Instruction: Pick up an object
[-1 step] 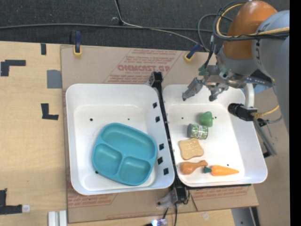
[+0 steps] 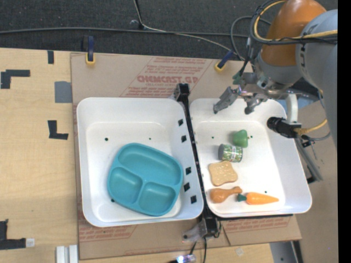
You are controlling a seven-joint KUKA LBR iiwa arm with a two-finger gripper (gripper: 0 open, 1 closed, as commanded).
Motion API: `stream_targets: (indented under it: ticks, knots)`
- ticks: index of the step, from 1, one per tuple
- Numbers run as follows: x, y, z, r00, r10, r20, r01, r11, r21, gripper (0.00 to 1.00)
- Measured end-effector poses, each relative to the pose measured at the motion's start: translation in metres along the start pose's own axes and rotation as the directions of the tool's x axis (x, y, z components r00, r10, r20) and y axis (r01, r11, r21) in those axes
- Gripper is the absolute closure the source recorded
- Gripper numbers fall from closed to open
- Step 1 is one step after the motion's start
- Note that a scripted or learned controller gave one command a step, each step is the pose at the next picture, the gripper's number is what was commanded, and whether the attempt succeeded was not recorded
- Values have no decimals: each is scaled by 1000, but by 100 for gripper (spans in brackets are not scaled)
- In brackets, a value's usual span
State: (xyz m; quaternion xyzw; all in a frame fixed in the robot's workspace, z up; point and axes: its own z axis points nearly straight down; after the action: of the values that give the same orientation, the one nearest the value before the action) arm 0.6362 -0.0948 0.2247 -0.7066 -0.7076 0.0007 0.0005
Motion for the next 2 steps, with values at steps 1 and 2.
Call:
stream_targets:
  ticks: [1,2]
  knots:
    - [0,-3,44,1000,0,1,0,1000,4,0]
    - [-7,-4,106,1000,1,1,-1,1000,5,0]
